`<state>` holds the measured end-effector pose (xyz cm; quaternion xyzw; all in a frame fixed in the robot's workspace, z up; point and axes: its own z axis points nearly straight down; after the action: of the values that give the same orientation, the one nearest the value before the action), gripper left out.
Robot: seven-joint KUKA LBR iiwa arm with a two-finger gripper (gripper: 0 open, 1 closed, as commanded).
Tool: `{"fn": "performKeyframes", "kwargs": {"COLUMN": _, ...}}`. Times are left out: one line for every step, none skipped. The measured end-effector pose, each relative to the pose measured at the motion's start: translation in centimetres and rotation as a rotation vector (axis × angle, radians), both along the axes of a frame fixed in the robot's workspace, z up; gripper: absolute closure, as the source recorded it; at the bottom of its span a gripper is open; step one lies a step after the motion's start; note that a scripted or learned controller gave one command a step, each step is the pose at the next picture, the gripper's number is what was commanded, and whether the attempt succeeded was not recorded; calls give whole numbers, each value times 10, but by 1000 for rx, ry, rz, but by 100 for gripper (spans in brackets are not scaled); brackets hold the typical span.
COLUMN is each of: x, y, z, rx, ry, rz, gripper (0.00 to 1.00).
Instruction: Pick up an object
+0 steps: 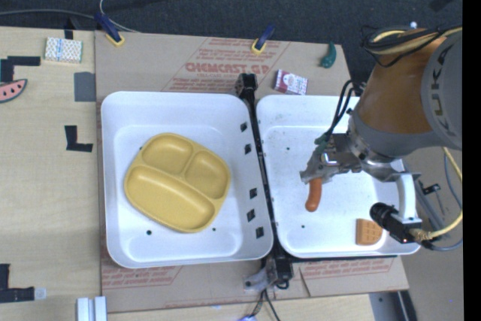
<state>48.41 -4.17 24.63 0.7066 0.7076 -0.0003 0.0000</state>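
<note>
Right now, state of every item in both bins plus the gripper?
yellow divided plate: lying flat, right side up, in the left bin
orange sausage-shaped toy: lying in the right bin, its upper end at the gripper
tan cracker-like piece: flat, near the right bin's front edge

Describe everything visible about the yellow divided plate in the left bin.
The yellow divided plate looks like matte molded plastic with rounded corners. Raised ridges split it into three compartments: one long section along its lower left side and two smaller ones toward the upper right. It lies flat, right side up, turned at an angle, near the middle of the left bin. It rests on the bin floor with nothing on it.
</note>
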Motion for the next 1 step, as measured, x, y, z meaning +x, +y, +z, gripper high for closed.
{"fn": "performKeyframes", "kwargs": {"x": 0, "y": 1, "z": 15, "rx": 0, "ry": 0, "rz": 0, "gripper": 100}}
